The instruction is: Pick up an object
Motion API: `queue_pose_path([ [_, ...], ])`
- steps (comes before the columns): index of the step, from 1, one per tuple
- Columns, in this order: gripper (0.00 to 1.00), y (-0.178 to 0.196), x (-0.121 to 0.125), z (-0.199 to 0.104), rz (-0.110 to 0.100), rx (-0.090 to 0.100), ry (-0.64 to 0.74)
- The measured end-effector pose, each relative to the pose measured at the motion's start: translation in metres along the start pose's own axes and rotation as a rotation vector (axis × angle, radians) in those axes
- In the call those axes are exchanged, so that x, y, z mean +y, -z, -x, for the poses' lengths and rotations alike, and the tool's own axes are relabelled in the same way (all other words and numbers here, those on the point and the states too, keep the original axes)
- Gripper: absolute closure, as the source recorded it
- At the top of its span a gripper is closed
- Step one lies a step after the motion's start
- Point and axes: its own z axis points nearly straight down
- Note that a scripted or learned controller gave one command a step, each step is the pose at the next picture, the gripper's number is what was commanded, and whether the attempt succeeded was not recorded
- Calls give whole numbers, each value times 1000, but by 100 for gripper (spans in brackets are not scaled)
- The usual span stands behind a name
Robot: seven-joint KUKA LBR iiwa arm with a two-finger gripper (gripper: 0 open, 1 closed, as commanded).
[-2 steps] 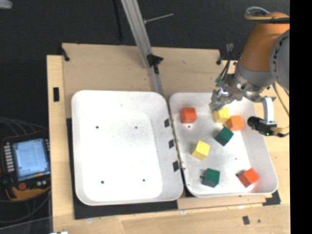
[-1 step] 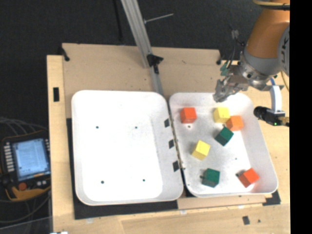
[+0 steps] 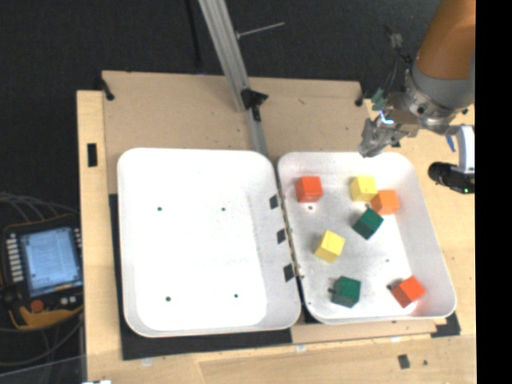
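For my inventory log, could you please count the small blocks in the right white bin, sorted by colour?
Orange cube blocks: 3
Yellow cube blocks: 2
Green cube blocks: 2
Total: 7, all in the right white bin.
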Motion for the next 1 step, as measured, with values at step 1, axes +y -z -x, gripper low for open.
queue_pose_path([
  [1, 100, -17, 6, -50, -7, 1, 0],
])
